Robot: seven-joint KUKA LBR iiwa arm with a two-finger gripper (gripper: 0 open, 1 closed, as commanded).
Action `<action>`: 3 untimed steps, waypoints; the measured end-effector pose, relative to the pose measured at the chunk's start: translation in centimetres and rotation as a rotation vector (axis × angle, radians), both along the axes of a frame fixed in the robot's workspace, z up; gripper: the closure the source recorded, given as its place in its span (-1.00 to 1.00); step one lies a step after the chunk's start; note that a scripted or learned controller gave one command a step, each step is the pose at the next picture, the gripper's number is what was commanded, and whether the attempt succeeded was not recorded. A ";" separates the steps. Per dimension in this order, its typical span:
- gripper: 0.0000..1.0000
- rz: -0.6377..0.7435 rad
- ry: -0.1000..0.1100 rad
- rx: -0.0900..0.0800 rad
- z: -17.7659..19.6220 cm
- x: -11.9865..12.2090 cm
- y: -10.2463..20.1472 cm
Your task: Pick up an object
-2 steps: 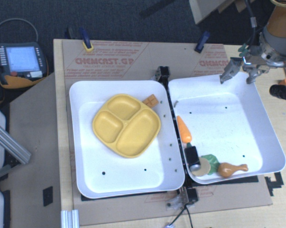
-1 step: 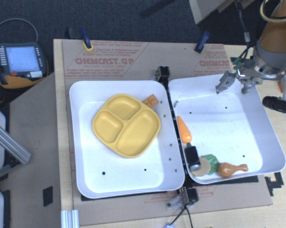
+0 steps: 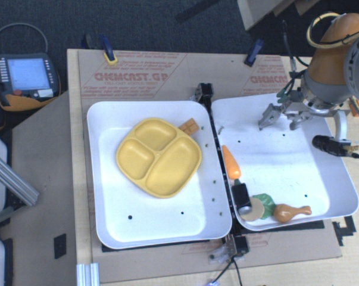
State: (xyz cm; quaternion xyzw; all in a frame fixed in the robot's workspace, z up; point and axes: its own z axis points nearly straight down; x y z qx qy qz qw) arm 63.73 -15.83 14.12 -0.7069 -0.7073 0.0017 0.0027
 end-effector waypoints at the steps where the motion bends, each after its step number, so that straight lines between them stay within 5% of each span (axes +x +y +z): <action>1: -1.00 0.000 -0.009 -0.005 -4.9 0.1 0.0; 2: 1.00 0.000 -0.019 -0.008 -3.4 0.4 -0.2; 3: 1.00 -0.001 -0.011 -0.003 2.1 -0.5 0.1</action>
